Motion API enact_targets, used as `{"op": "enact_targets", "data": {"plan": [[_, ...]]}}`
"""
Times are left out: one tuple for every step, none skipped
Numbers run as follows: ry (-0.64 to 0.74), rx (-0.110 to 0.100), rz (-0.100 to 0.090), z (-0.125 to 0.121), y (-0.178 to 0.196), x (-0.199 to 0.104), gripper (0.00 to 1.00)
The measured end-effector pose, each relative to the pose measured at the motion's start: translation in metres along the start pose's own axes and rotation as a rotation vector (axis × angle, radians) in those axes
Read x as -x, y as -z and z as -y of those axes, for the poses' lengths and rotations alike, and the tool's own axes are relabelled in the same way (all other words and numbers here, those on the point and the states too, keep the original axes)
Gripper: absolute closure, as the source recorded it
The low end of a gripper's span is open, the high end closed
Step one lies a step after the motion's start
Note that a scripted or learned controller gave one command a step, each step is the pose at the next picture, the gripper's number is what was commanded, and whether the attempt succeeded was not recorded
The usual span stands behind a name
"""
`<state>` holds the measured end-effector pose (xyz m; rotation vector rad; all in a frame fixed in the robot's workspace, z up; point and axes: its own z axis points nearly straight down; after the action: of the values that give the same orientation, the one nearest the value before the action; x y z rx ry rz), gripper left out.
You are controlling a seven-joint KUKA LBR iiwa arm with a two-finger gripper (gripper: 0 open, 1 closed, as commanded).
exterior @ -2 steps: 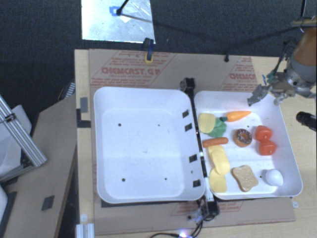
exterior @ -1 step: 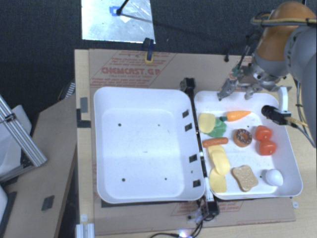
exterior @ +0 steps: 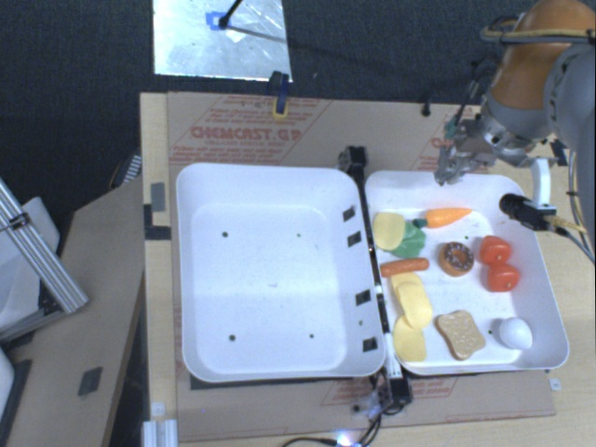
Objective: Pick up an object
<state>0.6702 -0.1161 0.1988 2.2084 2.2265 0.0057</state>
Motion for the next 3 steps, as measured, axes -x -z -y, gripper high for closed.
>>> {"op": "enact_targets", "data": {"plan": [[-0.007, -0.008, -0.001, 0.003, -0.092, 0.012, 1.00], [-0.009, 0.003, 0.002, 0.017, 0.026, 0.048, 1.00], [-0.008, -0.002, 0.001, 0.001, -0.020, 0.083, 1.00]]}}
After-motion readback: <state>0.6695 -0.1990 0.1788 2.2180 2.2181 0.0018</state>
